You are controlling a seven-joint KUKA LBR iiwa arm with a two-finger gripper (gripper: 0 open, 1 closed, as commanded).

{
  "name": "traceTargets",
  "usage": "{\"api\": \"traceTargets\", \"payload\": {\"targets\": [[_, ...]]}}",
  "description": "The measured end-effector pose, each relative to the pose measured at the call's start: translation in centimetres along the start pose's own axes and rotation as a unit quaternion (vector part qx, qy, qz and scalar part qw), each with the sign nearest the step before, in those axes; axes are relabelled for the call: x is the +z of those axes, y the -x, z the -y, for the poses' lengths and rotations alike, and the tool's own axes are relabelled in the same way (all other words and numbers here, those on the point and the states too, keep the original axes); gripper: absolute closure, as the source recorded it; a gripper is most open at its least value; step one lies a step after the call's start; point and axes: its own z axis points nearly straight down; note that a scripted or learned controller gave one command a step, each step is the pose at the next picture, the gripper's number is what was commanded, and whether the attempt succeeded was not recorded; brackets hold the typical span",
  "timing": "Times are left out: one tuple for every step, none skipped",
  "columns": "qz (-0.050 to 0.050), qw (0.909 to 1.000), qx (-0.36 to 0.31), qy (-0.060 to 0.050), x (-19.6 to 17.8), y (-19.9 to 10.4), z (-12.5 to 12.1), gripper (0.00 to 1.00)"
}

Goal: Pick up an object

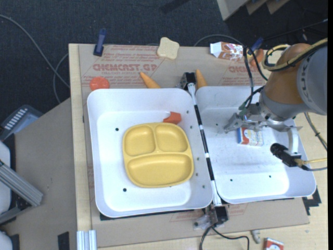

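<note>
A: What is nearest to us?

B: The two white bins. The left bin (104, 155) holds a yellow plate (157, 154) with three parts. A little orange piece (173, 117) lies just past the plate.

A: And the right bin (250, 184)?

B: A small carton (251, 136), white with red and blue, lies in it near the far side. The gripper (252, 120) sits right above the carton. I cannot tell if its fingers are spread or pinching.

A: What is farther back?

B: A carrot (149, 80) and a round orange thing (99, 82) lie on the board behind the bins. Farther still are a slice of bread (168, 48) and a blue clip (99, 41).
</note>
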Motion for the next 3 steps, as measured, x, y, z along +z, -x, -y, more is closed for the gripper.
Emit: {"api": "traceTargets", "payload": {"targets": [[0.002,1.0,0.001,0.001,-1.1,0.2,-0.1,1.0],[0.0,1.0,0.0,0.005,-0.3,-0.3,1.7,1.0],[0.001,1.0,0.0,0.006,-1.3,-0.2,1.6,1.0]]}}
